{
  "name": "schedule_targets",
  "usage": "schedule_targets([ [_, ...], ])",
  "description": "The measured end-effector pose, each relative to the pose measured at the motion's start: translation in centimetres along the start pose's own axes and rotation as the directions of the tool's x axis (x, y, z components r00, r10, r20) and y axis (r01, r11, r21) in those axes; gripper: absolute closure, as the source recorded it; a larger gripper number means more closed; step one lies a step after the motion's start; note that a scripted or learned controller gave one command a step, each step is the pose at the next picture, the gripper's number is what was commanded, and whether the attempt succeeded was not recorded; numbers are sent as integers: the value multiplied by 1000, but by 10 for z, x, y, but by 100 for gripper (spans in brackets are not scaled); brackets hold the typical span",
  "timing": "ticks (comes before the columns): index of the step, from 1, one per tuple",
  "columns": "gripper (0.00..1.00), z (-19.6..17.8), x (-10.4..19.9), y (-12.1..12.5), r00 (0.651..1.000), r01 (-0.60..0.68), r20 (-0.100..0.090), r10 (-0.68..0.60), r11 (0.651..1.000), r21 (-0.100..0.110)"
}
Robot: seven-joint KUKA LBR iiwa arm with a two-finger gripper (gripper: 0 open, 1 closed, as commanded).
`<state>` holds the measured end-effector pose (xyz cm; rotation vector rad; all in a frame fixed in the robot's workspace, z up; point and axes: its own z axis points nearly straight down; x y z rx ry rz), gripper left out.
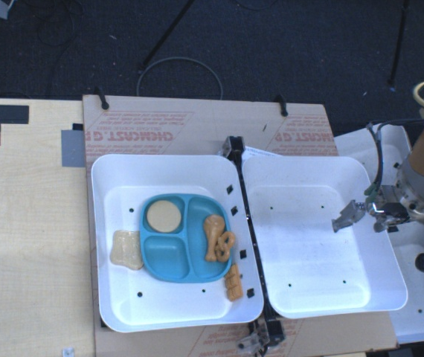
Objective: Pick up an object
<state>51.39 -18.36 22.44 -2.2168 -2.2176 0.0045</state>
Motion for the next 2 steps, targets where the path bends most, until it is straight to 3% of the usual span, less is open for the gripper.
schedule_targets([
  [2,0,128,-1,-4,1000,-1,-1,1,1000,0],
])
